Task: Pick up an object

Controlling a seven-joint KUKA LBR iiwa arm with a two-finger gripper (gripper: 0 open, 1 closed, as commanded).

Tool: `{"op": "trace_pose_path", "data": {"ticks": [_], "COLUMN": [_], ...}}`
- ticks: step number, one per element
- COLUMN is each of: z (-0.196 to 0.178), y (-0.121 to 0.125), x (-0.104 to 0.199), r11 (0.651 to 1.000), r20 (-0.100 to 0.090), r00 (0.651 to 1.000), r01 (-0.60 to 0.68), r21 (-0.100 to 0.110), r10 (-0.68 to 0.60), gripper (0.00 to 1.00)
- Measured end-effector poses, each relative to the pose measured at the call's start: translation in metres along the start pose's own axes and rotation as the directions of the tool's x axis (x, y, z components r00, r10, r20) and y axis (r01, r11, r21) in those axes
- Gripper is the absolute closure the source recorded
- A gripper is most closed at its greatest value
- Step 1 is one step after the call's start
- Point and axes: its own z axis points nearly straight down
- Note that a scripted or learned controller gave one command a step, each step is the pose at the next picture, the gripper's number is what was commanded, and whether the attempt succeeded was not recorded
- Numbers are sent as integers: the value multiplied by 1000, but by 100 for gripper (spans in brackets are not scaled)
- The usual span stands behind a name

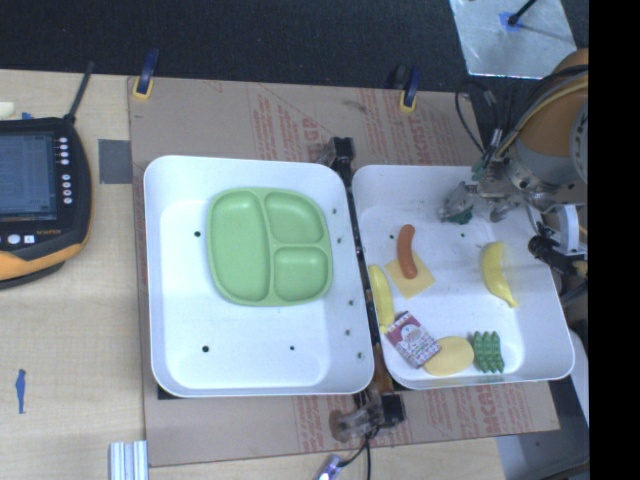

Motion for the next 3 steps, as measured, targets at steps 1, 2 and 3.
{"op": "trace_pose_path", "data": {"ticks": [1,2,3], "z": [1,-7,1], "y": [0,-32,-94], "x": [43,106,101], "r11": [1000,1000,1000], "r20": [0,0,0], "r00": [1000,1000,1000], "r01": [3,4,2], "r21": [4,4,5], "r10": [-3,-4,-2], "gripper": [0,0,0]}}
